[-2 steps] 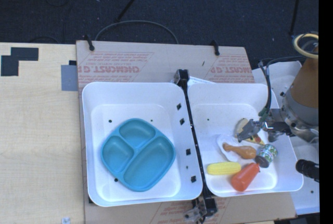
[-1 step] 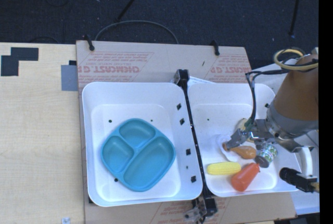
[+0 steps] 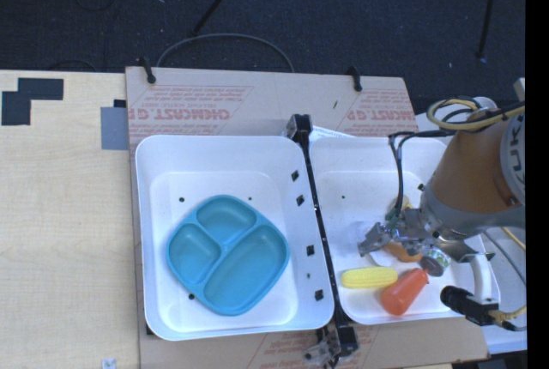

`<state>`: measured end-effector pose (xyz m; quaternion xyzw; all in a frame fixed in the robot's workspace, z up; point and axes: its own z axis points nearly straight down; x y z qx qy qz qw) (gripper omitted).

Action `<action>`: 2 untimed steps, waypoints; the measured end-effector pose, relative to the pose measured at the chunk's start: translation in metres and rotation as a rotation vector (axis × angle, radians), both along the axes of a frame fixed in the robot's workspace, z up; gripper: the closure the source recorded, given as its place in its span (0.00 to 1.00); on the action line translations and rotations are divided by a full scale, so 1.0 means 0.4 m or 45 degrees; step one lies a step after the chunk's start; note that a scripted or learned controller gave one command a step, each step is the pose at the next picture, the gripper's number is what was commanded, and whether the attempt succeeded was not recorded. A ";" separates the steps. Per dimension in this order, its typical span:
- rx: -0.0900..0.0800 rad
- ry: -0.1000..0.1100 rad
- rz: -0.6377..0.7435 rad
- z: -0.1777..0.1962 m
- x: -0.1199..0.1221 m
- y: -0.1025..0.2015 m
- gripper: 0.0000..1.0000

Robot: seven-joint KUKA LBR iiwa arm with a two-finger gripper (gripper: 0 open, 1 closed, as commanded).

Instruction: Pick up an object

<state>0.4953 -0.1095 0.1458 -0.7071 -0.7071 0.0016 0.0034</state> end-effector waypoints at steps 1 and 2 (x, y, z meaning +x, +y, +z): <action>0.000 0.002 -0.001 -0.134 -0.004 0.003 0.00; 0.000 0.000 -0.010 -0.103 -0.003 -0.002 1.00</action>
